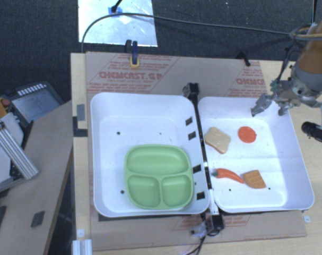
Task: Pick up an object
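You are seeing the gripper [272, 106] hovering with jaws spread and gripping nothing above the red disc [247, 134]; the pick is not yet begun.

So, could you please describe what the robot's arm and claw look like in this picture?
The arm enters at the right as a rounded grey body with an orange band across its upper part. Thin dark cables run along its left side towards the wrist. Below that sits the claw, a grey metal assembly ending in two short, slim fingers. No markings or lettering are legible on it.
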Action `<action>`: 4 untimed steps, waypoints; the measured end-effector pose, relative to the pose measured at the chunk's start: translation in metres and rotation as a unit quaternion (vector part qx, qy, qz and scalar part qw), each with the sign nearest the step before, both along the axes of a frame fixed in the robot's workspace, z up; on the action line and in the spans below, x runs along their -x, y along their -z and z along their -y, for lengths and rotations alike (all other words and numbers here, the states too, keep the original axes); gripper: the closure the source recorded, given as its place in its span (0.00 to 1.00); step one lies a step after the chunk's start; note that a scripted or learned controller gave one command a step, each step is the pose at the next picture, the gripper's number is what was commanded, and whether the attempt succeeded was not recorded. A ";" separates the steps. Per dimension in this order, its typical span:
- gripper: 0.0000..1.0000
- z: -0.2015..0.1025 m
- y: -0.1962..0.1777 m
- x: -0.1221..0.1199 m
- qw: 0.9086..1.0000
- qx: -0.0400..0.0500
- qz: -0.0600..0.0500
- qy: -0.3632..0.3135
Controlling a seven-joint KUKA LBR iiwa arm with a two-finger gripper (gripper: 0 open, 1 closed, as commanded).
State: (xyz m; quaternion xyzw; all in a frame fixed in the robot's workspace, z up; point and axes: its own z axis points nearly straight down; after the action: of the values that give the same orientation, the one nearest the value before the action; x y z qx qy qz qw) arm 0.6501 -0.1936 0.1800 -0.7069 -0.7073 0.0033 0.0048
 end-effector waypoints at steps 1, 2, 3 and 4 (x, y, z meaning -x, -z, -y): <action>0.00 -0.001 -0.009 -0.003 1.000 0.001 0.006 -0.001; 0.00 -0.006 0.050 -0.009 1.000 0.001 0.005 -0.003; 0.00 -0.007 0.097 -0.009 1.000 0.001 0.006 -0.003; 1.00 -0.006 0.083 -0.011 1.000 0.003 0.009 -0.004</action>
State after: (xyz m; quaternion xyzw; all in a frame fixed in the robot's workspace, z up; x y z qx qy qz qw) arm 0.6613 -0.1875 0.0973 -0.7042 -0.7100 -0.0014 -0.0035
